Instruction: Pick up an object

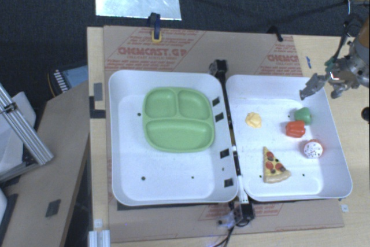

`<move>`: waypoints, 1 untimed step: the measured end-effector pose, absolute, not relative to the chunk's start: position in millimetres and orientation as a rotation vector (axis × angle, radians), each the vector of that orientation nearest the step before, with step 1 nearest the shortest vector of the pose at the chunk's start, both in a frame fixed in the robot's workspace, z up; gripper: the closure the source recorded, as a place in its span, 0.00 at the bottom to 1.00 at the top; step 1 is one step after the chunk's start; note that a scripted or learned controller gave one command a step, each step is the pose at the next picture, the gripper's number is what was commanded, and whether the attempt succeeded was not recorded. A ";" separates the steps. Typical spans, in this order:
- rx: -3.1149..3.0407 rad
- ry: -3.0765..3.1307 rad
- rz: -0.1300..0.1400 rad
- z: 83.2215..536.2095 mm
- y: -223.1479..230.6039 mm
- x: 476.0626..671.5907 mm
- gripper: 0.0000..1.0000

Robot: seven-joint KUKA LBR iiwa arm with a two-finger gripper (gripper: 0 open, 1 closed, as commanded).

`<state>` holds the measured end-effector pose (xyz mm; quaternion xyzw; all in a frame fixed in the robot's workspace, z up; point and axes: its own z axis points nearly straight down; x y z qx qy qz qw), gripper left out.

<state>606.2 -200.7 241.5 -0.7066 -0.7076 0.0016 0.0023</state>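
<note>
I'm seeing the hand [315, 87] hovering open and holding nothing over the right bin's [335, 182] far right corner. The toy pepper [298, 123] is lying just below it; pizza slice [274, 166], cupcake [313, 149] and yellow piece [253, 120] are sitting farther off.

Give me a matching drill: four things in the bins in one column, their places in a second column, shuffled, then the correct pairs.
Things:
1. plate
2. pizza slice
3. pepper
4. pincer

Places:
A. front of the right bin, nearest the camera
B. over the right bin's far right part
C. middle of the left bin
D. right side of the right bin, just behind a white ball

Pairs: 1-C, 2-A, 3-D, 4-B
</note>
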 end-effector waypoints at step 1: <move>-2.219 -2.227 -0.001 245.8 -200.5 608.1 0.00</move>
